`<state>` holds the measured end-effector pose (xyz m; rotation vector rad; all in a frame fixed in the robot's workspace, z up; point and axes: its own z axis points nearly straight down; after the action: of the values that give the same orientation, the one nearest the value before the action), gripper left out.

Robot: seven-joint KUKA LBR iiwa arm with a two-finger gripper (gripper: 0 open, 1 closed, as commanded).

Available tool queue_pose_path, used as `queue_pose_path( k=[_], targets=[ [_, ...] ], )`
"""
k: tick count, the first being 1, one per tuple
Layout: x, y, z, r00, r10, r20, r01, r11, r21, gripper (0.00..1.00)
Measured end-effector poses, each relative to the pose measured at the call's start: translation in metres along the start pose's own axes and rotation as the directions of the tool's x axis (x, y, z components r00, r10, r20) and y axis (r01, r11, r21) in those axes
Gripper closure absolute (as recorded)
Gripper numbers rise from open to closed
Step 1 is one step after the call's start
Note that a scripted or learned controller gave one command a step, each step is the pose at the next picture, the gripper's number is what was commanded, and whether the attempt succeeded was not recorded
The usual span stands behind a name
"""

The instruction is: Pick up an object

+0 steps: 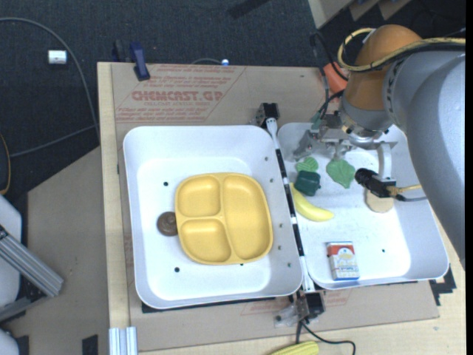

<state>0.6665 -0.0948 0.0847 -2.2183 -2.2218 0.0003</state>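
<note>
2 green blocks (325, 174) beneath jaws (331, 151)

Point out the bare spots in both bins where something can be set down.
Left bin: bare floor above the yellow plate, and a strip below it. Right bin: bare right of the small box. Crowded at the top, around the gripper, green pieces and banana.

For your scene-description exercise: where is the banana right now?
The banana lies in the right bin, against its left wall, just below the dark green block and above the small box.
</note>
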Motion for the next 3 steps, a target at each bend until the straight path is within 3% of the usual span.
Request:
queue_pose_path(
  k=[1, 2, 3],
  targets=[
    [0.001, 0.0, 0.0, 1.0, 0.001, 0.002, -0.001, 1.0, 0.0, 0.0],
    [0.002, -0.022, 0.0, 1.0, 0.002, 0.001, -0.002, 1.0, 0.0, 0.0],
    [-0.002, 0.0, 0.0, 1.0, 0.0, 0.002, 0.0, 1.0, -0.004, 0.0]
  ],
)
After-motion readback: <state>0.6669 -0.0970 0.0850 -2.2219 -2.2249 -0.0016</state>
